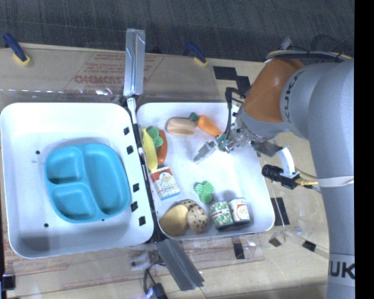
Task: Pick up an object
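The right bin point(252, 167) holds several small things. An orange carrot point(207, 125) and a beige bread roll point(180, 126) lie at its far side. A yellow banana point(149, 151) and a red vegetable point(162, 148) lie along its left wall, with a small carton point(165, 183) below them. Near the front sit a green toy point(204, 191), two cans point(229, 213), a cookie point(197, 218) and a tan round item point(174, 218). My gripper point(207, 150) hangs low over bare bin floor, just below and right of the carrot, and nothing is seen in its grasp.
The left bin point(19, 129) holds a blue divided plate point(87, 182). A metal clamp bar point(134, 61) stands at the far end of the wall between the bins. The grey arm point(318, 111) with its orange band covers the right bin's far right corner.
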`<state>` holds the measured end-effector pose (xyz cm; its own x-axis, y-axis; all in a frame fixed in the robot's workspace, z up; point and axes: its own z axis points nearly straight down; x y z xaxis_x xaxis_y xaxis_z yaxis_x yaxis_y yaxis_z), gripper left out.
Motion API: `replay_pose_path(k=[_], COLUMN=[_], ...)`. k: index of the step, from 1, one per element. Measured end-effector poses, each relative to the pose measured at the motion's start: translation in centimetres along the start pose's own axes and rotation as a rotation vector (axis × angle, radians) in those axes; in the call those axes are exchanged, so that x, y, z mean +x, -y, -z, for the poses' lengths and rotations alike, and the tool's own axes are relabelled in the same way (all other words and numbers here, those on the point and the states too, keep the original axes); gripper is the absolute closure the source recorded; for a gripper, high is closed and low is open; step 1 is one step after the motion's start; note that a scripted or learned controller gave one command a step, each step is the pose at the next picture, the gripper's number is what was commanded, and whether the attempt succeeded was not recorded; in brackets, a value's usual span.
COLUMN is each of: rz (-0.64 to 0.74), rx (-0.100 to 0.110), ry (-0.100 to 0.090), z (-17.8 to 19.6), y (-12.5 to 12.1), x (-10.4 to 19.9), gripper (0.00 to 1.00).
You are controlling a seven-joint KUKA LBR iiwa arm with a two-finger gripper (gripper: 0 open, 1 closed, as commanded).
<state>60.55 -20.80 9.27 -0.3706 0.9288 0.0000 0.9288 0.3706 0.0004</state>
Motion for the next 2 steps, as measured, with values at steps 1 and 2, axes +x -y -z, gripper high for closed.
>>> replay_pose_path(k=[1,2], rz=[-0.005,0.026], rx=[0.015,0.007], ry=[-0.013,-0.004], z=[-0.4,-0.2], y=[-4.8,-5.6], x=[-1.1,0.6], gripper=[0.00,0.00])
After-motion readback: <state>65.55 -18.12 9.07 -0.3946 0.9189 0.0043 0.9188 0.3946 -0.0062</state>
